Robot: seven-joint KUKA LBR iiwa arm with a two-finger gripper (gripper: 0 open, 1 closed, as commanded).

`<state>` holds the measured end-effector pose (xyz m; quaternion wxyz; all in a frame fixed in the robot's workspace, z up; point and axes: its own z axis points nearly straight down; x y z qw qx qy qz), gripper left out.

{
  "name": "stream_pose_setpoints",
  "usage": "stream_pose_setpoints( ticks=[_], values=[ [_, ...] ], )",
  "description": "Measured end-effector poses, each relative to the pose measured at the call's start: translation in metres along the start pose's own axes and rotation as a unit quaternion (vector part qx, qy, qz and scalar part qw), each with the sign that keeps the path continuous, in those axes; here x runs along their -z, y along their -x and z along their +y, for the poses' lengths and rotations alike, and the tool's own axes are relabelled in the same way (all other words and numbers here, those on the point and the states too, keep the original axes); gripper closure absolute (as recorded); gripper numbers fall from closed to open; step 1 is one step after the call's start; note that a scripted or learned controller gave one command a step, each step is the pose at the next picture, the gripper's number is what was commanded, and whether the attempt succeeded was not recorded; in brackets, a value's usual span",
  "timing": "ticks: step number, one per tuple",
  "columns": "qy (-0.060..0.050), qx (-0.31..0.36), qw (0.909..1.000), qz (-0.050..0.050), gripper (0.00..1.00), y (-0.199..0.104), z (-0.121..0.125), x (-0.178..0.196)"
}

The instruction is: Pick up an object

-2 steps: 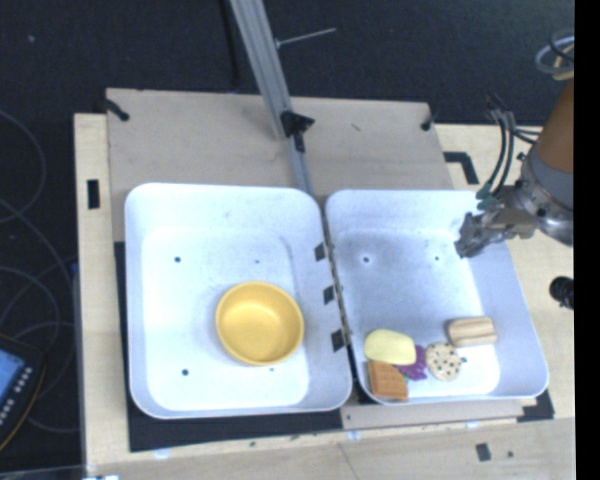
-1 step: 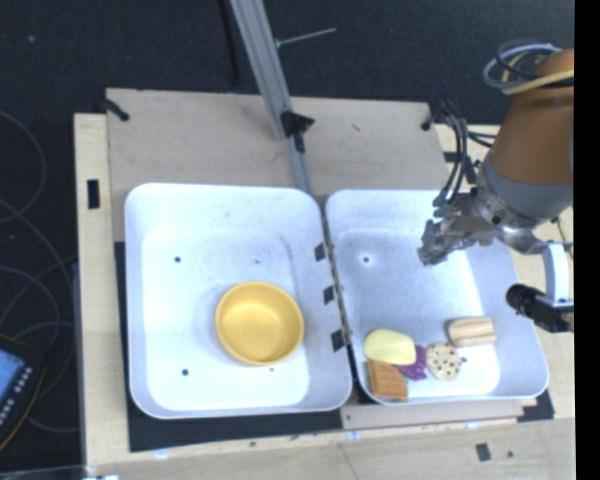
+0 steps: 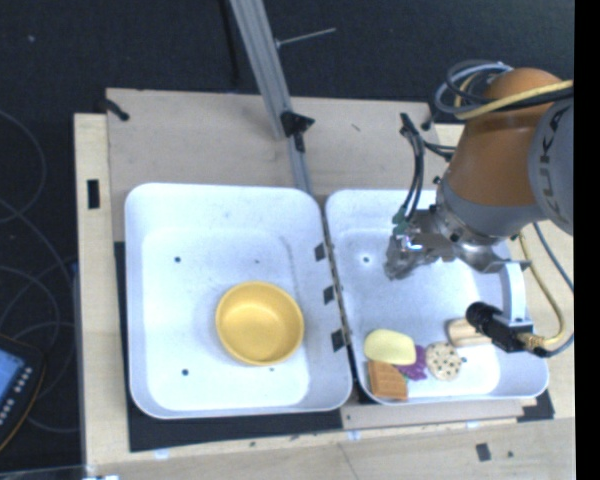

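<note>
1. Objects for picking lie along the near edge of the right bin (image 3: 360,223): a pale yellow lemon-shaped piece (image 3: 390,346), an orange-brown block (image 3: 387,379), a small purple item (image 3: 417,370), a speckled round cookie (image 3: 444,361) and a tan piece (image 3: 467,334).
2. Your gripper (image 3: 400,260) hangs over that bin's middle, apart from them all; you cannot tell how it is set.
3. In the left bin (image 3: 160,218) you see a yellow bowl (image 3: 259,322), upright.
</note>
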<state>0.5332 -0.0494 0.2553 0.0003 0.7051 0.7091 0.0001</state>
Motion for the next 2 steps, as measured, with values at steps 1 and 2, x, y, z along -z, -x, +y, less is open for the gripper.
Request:
stream_pose_setpoints(
  ticks=[1,2],
  values=[
    [0.000,0.000,1.0000,0.000,1.00,-0.050,-0.006,-0.014],
    [0.001,0.001,1.0000,0.001,1.00,-0.099,-0.017,-0.003]
  ],
)
